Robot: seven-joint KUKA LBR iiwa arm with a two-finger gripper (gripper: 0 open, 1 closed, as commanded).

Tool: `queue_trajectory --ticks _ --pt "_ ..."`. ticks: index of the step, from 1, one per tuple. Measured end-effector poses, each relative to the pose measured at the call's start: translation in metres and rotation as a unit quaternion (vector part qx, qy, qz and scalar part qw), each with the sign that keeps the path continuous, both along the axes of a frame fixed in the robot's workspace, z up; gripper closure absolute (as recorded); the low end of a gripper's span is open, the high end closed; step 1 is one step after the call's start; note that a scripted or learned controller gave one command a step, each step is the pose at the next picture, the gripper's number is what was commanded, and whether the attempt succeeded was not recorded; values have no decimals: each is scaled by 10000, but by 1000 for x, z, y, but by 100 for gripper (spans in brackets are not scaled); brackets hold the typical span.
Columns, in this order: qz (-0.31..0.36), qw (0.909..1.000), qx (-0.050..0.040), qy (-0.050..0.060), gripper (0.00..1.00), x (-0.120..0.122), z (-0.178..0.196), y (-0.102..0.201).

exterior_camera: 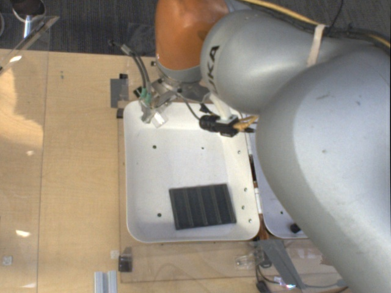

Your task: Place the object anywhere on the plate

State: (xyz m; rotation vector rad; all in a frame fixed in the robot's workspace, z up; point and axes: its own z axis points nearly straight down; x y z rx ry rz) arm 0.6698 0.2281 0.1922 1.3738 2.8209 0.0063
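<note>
A dark grey ribbed rectangular plate lies flat near the front of the left white bin. My gripper hangs over that bin's far left corner, below the orange band of the wrist, well away from the plate. The gripper's tip looks small and pale against the white floor. I cannot make out any object at it. A black connector with cables hangs beside the wrist over the bin's far edge.
The grey arm covers most of the right bin; only that bin's near left corner shows, with a small dark item in it. Wooden bench stretches to the left. Metal brackets sit at the bin's corners.
</note>
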Motion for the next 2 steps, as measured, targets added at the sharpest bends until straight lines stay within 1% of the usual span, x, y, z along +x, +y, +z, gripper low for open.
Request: queue_trajectory --ticks 1,2 --pt "138 9999 -2 20 100 -18 -101 -59" --pt "1471 9891 -3 -12 100 -19 10 -19"
